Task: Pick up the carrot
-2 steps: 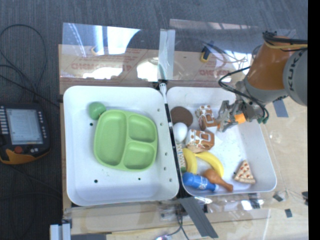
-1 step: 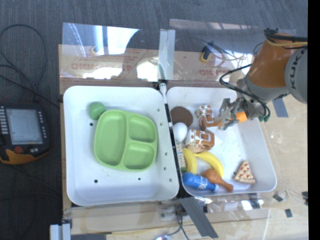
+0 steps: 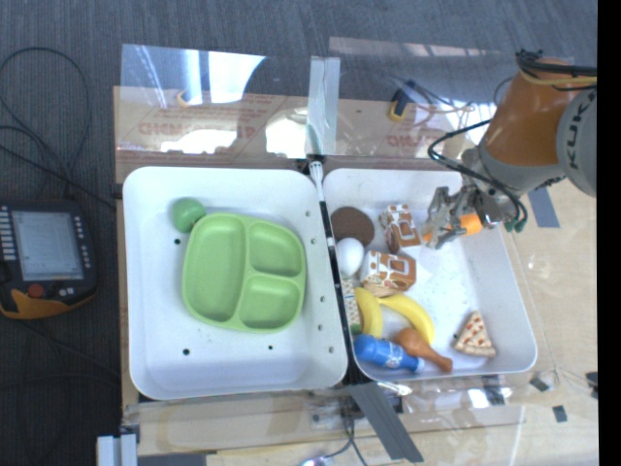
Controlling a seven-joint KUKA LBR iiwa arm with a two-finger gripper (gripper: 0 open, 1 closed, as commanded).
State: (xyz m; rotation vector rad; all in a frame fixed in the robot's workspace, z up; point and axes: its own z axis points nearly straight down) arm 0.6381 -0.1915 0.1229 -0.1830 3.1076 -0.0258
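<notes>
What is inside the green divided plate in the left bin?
The green divided plate shows three bare compartments. A green ball sits beside its upper-left rim, outside. The bin floor beneath the plate is covered.

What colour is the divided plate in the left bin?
Light green, seen clearly in the camera view.

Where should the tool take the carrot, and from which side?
The carrot appears as a short orange piece lying flat beside the tool, long axis roughly left-right. Probably best taken across its narrow middle, coming straight down from above, since the pastry crowds its left.
</notes>
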